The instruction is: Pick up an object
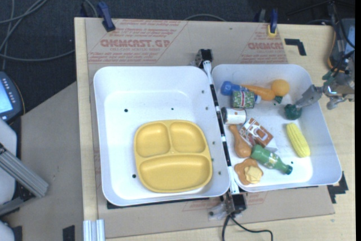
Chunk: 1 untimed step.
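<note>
My gripper [309,99] reaches in from the right edge and hangs over the upper right part of the right bin [321,169]. Its tip is next to a small dark green object [292,112]; whether they touch I cannot tell. Also in this bin are a yellow corn cob [298,139], an orange gourd-shaped toy [271,89], a green-labelled can [243,99], a blue piece [227,87], a small white can [234,116], a red and white packet [256,132], a brown drumstick [240,144], a green bottle [269,158] and a burger-like toy [250,171].
The left bin [113,93] holds a yellow divided plate [172,155]. Both bins rest on a cardboard sheet [141,39] clamped to the bench with blue clips [105,15]. Cables run over the dark floor at the back.
</note>
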{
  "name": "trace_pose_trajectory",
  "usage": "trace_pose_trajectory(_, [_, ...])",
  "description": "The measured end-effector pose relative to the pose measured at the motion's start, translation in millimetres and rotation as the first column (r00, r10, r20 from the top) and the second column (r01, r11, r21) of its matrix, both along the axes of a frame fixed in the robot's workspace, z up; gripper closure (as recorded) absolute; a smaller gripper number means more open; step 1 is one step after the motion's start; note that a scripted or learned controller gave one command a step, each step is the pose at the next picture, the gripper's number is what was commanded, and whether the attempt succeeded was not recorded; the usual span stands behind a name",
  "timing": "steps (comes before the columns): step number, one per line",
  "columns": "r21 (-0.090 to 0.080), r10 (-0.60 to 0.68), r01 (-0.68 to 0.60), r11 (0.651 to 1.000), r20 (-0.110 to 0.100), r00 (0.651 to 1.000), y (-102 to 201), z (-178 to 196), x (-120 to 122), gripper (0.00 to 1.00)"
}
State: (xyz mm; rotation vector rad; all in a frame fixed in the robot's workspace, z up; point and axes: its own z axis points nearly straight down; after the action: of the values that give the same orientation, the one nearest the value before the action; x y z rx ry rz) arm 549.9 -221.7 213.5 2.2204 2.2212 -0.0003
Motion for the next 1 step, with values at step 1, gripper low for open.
trace_pose_trajectory(1, [0.006,-0.002,0.002,1.0,-0.013,1.0,4.6,-116.3,-25.9,0.0])
